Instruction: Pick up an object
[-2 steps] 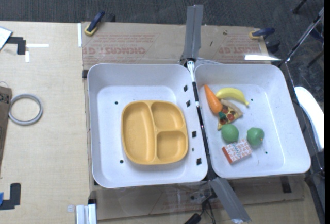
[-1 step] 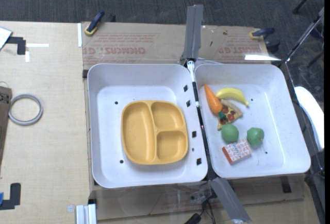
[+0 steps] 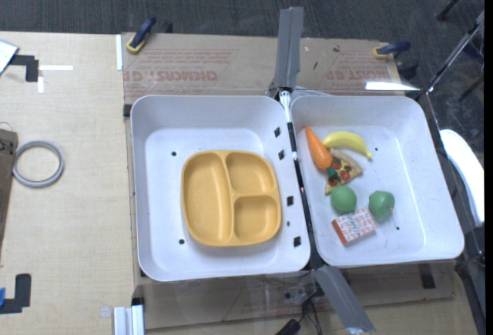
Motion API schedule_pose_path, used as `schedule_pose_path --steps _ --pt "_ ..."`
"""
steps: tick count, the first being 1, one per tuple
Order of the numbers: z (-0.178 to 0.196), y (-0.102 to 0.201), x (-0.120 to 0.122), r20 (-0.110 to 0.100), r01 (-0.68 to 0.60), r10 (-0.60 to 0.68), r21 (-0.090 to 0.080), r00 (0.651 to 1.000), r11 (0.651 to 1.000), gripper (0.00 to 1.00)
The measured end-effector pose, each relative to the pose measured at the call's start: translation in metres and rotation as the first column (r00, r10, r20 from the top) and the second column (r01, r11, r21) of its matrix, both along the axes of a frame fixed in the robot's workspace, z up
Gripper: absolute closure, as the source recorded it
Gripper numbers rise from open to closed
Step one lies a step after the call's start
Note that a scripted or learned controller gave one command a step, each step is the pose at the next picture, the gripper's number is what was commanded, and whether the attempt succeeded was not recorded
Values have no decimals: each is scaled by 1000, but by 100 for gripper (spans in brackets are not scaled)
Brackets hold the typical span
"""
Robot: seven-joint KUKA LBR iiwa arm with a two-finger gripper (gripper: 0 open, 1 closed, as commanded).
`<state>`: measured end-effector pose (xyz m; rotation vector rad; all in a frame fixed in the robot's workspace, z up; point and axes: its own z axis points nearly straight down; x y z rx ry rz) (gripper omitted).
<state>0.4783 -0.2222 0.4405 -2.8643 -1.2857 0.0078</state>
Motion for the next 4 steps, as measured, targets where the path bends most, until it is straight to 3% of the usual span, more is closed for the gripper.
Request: schedule_pose_path --steps 1,2,3,4 --pt "0 28 0 3 557 -557 -3 830 830 100" --pt "0 0 3 1 66 -66 -1 998 998 100" --pt "-48 44 33 0 147 -147 -1 989 989 100" --pt "1 18 0 3 347 -347 -2 938 938 100"
